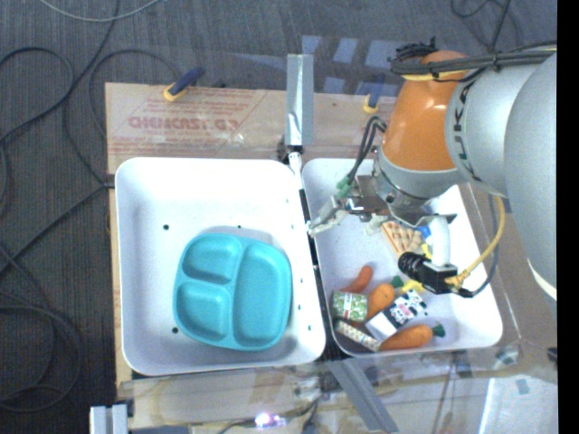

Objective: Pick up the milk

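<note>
The milk [406, 308] is a small carton with black and white cow patches. It lies in the right bin [470, 328] near its front edge, among toy food. My gripper [360, 208] hangs under the orange wrist over the back left part of that bin. It is up and to the left of the milk and apart from it. The wrist body hides most of the gripper's end, and nothing shows held in it.
Orange carrots [364, 278] [410, 336] and a green packet [349, 305] crowd around the milk. A waffle piece [399, 234] and a white bottle [441, 240] lie behind it. The left bin [145, 197] holds a teal divided plate [237, 289].
</note>
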You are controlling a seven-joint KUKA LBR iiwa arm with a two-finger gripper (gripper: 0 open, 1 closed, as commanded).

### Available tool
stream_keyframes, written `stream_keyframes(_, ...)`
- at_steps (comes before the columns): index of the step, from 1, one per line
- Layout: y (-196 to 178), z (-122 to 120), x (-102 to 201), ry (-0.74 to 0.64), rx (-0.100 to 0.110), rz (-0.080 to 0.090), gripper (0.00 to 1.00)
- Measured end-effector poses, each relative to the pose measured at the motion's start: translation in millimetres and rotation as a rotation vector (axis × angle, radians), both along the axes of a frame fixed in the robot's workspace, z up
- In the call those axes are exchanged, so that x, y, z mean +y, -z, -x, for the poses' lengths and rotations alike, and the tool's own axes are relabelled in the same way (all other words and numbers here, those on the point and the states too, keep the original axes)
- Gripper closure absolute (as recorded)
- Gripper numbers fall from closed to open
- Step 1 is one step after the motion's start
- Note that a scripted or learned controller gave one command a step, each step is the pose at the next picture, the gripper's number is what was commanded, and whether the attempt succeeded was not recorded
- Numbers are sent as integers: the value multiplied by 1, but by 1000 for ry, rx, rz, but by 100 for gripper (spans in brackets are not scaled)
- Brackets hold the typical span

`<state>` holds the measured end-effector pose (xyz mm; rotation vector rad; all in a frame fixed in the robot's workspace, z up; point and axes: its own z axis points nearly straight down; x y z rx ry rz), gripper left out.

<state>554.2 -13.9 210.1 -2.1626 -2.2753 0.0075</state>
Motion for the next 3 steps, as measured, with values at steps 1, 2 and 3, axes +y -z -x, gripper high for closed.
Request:
stream_keyframes(1, 30, -35, 83, 133, 3, 2, 0)
stream_keyframes(2, 108, -24, 170, 159, 2, 6, 0)
stream_keyframes(3, 119, -5, 192, 64, -33, 15, 0)
